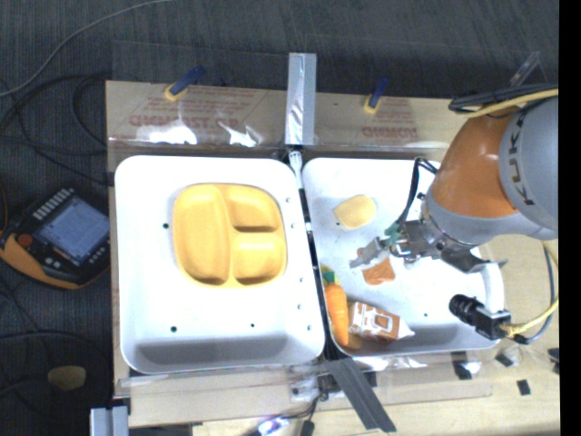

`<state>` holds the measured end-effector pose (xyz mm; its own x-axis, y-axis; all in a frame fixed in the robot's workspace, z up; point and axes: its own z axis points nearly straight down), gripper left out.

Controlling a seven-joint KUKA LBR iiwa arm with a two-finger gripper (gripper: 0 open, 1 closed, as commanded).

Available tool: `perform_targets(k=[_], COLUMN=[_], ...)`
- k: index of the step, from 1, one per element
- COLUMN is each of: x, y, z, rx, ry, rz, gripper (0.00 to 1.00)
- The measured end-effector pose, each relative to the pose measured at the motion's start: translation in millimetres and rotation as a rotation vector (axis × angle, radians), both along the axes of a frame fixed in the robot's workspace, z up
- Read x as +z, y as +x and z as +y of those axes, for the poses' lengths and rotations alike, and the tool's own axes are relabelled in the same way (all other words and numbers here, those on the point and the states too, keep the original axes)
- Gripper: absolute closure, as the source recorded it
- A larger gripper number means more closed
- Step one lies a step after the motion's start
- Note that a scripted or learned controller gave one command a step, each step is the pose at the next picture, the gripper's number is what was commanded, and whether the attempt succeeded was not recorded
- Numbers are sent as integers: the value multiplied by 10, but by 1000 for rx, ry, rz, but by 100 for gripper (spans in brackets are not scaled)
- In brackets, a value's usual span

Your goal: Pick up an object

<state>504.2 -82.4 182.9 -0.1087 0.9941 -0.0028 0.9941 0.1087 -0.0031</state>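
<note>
My gripper [374, 254] reaches from the right into the middle of the right bin [472, 325]. A small orange piece [380, 273] lies directly under its tip, touching or nearly touching it. A pale yellow rounded object [355, 211] rests toward the bin's far side, up and left of the gripper. An orange carrot [336, 312] lies along the bin's left wall near the front. A small brown and white carton [374, 323] sits beside the carrot.
The left bin [145, 334] holds a yellow divided plate [230, 233]. A central divider wall [309, 252] separates the two bins. The arm's orange and grey body [486, 189] covers the right bin's far right part.
</note>
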Motion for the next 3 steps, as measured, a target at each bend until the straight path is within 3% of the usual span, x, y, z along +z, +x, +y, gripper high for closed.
perform_targets(k=[1,2,3], x=[2,4,-940], y=[556,1041,401], z=[-15,-64,-445], rx=[188,286,356], ry=[0,-1,-1], rz=[1,0,-12], gripper=[0,0,0])
